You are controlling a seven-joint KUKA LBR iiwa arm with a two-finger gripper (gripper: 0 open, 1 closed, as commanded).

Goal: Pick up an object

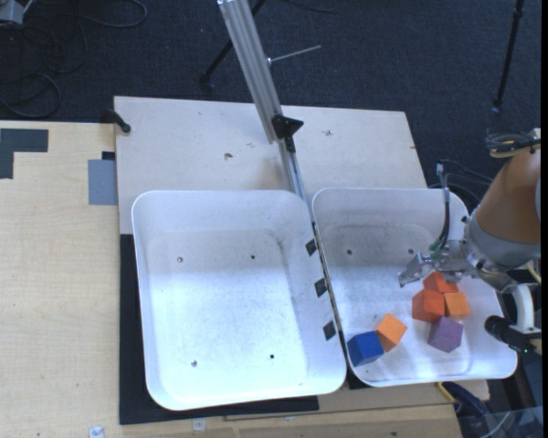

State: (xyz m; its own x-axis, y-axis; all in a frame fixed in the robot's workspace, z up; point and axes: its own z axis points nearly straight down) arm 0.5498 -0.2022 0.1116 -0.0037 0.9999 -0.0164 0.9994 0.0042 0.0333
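Here the arm (511, 208) reaches in from the right over the right bin (374, 217), and its jaws (436, 265) hang low at the far edge of a small cluster of blocks. Whether the jaws are released or clenched cannot be told from this view; the metal parts blur together, and no block can be seen between them.

The likeliest target is the red-orange block (429, 304), sitting just near of the jaws in the right half of the bin. A lighter orange block (457, 305) touches its right side, and a purple block (446, 334) lies just near of those two. Further left, an orange cube (392, 329) leans against a blue cube (366, 347) close to the bin's near-left corner. The left bin (155, 245) lies beside it on the counter (46, 245).

The blocks look like small foam or painted wooden cubes: probably light, stiff enough to squeeze firmly, with flat faces that should not slip. A grip across two opposite flat faces would suit best. Being roughly cubic, the red-orange block has no clear long axis; it sits turned slightly against the bin walls. Its neighbour, pressed to one side, may get in the way of a finger.
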